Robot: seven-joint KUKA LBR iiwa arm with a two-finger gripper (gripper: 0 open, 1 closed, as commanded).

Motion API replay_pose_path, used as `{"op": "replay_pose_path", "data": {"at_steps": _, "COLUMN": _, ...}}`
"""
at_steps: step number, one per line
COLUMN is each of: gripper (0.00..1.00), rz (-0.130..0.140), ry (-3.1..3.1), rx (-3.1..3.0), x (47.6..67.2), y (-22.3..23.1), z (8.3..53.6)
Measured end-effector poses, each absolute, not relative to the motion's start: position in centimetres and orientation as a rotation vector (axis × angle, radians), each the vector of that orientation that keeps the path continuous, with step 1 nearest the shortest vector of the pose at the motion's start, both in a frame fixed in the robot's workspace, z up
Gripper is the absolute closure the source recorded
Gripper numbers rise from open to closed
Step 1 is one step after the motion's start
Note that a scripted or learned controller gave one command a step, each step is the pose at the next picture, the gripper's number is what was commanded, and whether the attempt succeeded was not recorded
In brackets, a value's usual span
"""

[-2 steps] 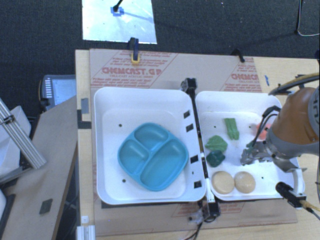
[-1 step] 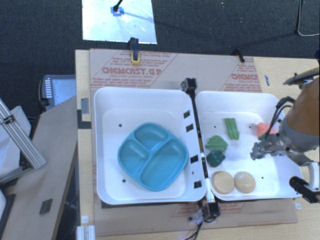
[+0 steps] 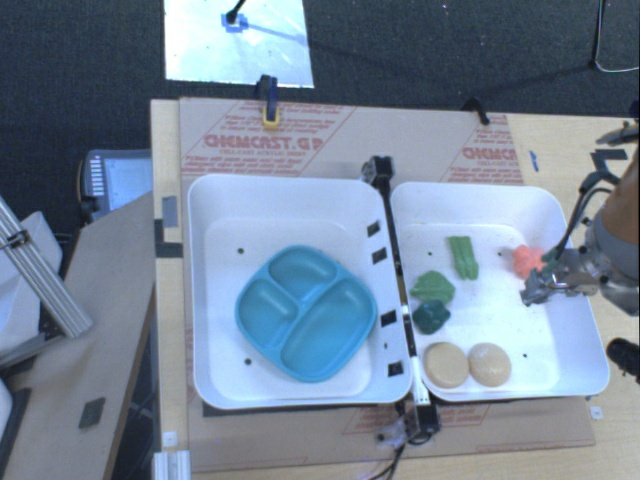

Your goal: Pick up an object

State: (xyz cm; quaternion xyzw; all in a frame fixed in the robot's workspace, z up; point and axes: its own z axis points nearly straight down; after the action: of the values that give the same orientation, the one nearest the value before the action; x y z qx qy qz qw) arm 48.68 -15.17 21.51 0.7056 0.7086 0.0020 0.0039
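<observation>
The right bin [image 3: 480, 203] holds several small items: a light green block [image 3: 462, 257], a green leafy piece [image 3: 432, 286], a dark teal lump [image 3: 431, 316], two beige round pieces [image 3: 447, 364] [image 3: 490, 364], and an orange-pink piece [image 3: 526, 260] near the bin's right wall. My gripper [image 3: 538, 289] hangs low over the right side of this bin, just below and right of the orange-pink piece. Nothing shows between its tips.
The left bin [image 3: 230, 208] contains a blue divided plate [image 3: 304, 312]. A black divider strip [image 3: 390, 268] runs between the bins. Cardboard [image 3: 330, 138] lies under both bins. The arm's body [image 3: 615, 238] stands at the right edge.
</observation>
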Motion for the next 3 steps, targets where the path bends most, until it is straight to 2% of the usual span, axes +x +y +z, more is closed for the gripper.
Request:
{"op": "replay_pose_path", "data": {"at_steps": 1, "gripper": 1.00, "rz": 0.006, "ry": 2.221, "rx": 2.211, "x": 48.9, "y": -15.2, "z": 26.9}}
{"op": "replay_pose_path", "data": {"at_steps": 2, "gripper": 1.00, "rz": 0.005, "ry": 2.231, "rx": 2.210, "x": 50.4, "y": -9.5, "z": 27.0}}
{"op": "replay_pose_path", "data": {"at_steps": 3, "gripper": 1.00, "rz": 0.003, "ry": 2.232, "rx": 2.212, "x": 52.2, "y": -4.5, "z": 25.1}}
